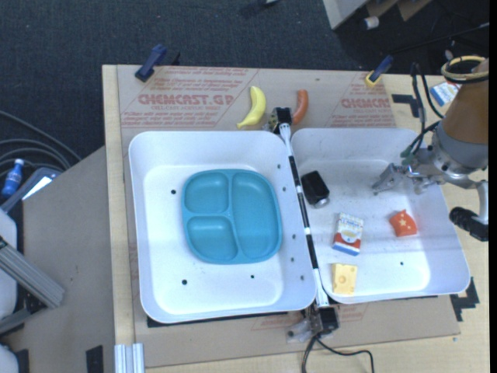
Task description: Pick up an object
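Note:
The right bin (435,282) holds several small items: a black block (314,186) by its left wall, a white, red and blue carton (349,233), a red-orange toy (402,223) and a yellow cheese wedge (345,278) near the front. My gripper (404,180) hangs over the upper right part of this bin, above and just behind the red-orange toy. Its fingers (386,180) are spread open with nothing between them.
In the left bin (155,231) lies a blue divided plate (231,214). A yellow banana (253,107) and an orange sausage-shaped toy (300,106) rest on the board behind the bins. The dividing wall between the bins (299,208) runs down the middle.

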Controlling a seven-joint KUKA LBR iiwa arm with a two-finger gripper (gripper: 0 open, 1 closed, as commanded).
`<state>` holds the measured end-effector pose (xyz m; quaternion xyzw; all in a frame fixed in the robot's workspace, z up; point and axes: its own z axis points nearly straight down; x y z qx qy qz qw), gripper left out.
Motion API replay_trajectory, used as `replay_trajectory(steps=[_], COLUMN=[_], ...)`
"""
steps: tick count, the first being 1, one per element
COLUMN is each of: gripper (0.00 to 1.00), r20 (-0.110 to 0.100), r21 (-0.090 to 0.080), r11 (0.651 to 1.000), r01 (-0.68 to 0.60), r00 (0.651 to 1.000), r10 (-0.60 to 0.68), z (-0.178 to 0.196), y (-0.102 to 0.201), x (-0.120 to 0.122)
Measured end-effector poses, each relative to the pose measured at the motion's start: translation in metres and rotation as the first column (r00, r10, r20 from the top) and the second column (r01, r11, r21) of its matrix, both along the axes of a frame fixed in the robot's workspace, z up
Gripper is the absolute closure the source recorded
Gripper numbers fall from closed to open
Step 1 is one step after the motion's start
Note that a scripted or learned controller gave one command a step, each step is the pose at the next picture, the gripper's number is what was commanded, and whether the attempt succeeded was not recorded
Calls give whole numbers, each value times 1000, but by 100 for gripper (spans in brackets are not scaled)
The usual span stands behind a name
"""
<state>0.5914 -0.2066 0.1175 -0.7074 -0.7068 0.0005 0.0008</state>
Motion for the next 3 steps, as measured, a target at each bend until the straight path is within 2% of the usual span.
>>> replay_trajectory(steps=[1,2,3], gripper=[0,100,0], r20=[-1,2,2], r21=[2,1,1], r11=[1000,1000,1000], r01=[-1,0,0], r00=[1000,1000,1000], r10=[1,0,0], z=[-33,-23,-23], y=[-3,-4,-4], x=[-37,-36,-36])
